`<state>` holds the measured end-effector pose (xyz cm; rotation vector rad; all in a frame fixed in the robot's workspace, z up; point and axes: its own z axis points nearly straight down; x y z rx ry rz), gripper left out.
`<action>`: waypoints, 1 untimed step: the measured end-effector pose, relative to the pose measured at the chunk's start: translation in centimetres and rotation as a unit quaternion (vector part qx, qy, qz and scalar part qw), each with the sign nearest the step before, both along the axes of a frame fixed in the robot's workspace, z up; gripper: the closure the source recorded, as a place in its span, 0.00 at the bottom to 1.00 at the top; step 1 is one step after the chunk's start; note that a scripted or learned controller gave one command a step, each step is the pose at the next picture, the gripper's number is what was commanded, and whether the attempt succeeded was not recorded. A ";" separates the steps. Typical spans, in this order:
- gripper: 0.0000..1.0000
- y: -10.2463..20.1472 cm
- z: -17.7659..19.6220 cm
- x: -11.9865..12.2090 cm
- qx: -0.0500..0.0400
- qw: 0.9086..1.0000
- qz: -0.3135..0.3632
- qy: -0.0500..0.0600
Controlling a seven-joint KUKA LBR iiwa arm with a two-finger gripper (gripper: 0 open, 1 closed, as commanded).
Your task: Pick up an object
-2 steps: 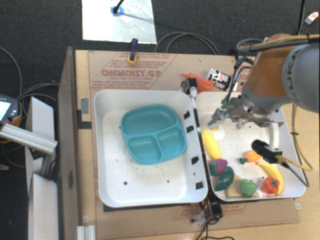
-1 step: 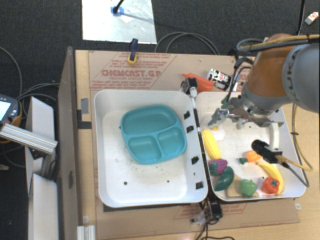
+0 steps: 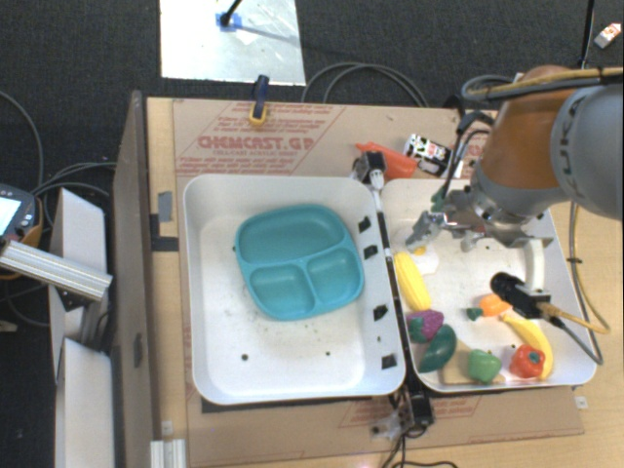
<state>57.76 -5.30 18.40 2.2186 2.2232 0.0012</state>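
While the left bin [image 3: 210,291] is taken up by a teal divided tray [image 3: 297,261], open white floor is left in the right bin [image 3: 575,344] behind the toys. The end effector [image 3: 429,227] is seen above the yellow corn cob [image 3: 410,279]; whether it is apart or together cannot be told. The cob's long axis is laid along the dividing wall, beside purple grapes [image 3: 424,324].

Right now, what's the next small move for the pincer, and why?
Probably a short drop toward the corn cob. The pincer sits in the right bin just above the cob's upper end with nothing visibly in it. The other toys lie further toward the near corner.
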 end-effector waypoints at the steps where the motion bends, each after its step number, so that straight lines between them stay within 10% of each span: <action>1: 0.00 -3.4 -7.3 -0.8 -0.001 1.000 -0.002 0.001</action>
